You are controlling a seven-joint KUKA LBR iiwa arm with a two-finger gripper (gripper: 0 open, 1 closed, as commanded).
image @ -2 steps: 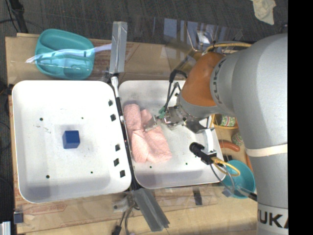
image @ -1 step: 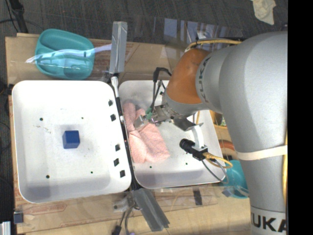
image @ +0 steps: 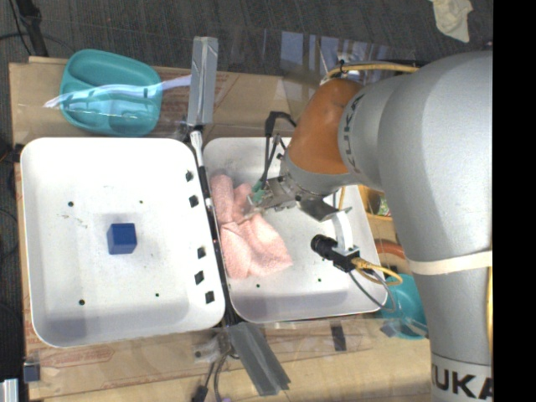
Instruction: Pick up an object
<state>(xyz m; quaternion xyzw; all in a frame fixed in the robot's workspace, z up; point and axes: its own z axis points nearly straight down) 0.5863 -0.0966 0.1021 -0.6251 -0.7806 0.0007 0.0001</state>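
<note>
Right bin [image: 352, 296]: pink cloth [image: 247, 233], hand [image: 258, 198] upon it, grip state indiscernible. Left bin [image: 50, 224]: blue cube [image: 122, 238].

**One partial brand name on the arm**

Standing over the bench, the only lettering I can make out is on the grey arm [image: 444, 182]: large dark capitals near its base at the lower right of the picture read "UKA", the start of the word being cut off at the frame's bottom edge. Nothing else here carries writing I can read.
</note>
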